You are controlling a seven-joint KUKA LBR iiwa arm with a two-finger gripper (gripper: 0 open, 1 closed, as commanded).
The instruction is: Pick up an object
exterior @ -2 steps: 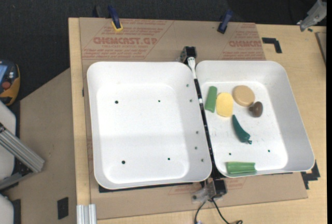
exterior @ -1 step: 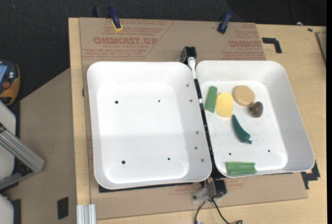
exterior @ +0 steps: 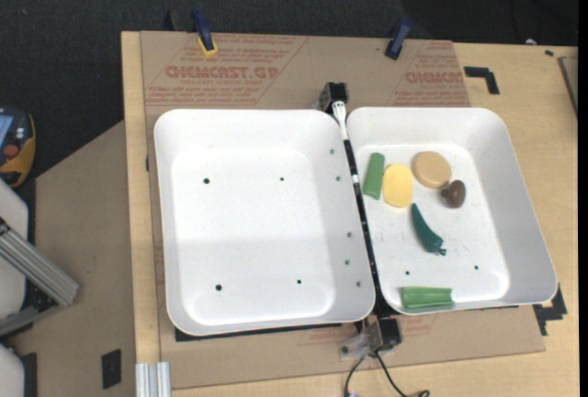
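Observation:
The right bin holds several small objects. A light green block lies upright near its left wall. Beside it sits a yellow piece, with a tan round disc to its upper right. A small brown lump rests just below the disc. A dark green curved piece lies in the middle of the bin. A green block lies flat against the front wall.
The left bin sits beside the right one on a brown cardboard sheet. Blue clamps hold the sheet's far edge. A metal rail slants at the left edge.

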